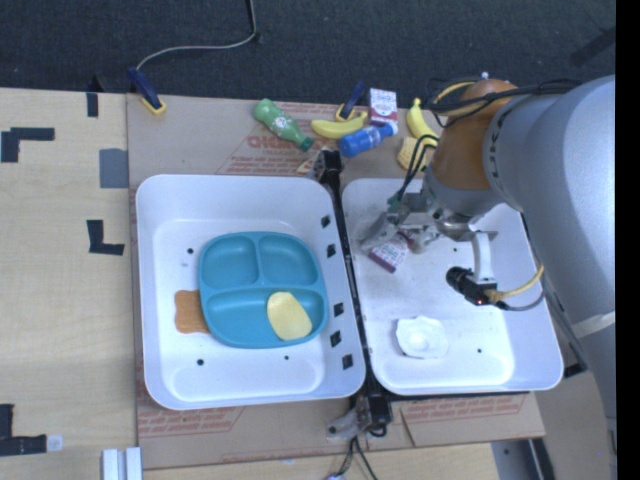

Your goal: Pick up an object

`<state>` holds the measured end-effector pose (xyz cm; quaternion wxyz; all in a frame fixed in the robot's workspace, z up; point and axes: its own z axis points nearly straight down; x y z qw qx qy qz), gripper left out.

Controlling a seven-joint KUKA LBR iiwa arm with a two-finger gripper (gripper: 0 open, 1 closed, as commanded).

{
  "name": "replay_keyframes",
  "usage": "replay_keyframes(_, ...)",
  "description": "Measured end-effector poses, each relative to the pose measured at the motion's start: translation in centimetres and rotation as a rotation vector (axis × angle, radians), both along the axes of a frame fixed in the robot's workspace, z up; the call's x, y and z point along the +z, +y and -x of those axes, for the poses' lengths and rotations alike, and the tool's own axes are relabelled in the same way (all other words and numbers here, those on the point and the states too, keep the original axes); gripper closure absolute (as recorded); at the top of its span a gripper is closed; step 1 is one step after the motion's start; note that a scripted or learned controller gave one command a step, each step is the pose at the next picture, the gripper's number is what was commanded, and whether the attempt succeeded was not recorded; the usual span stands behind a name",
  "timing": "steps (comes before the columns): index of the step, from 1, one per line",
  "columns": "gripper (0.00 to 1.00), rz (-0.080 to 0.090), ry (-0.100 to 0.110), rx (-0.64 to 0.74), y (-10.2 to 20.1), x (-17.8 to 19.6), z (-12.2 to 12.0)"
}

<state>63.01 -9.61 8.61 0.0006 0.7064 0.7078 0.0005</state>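
Grey arm's gripper (398, 223) low in right bin (520, 368) over small pink packet (386, 256), finger state indiscernible; approach step, next needs closing and lift.

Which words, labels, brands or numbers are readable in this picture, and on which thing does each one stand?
None can be read.
Red print on the cardboard behind the left bin: too blurred.
Small carton behind the right bin: label too small.
Packet in the right bin: print too small.
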Motion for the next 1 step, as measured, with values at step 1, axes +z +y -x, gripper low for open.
replay_keyframes(1,1.0,0.001,0.0,0.0,-0.01,0.94,0.0)
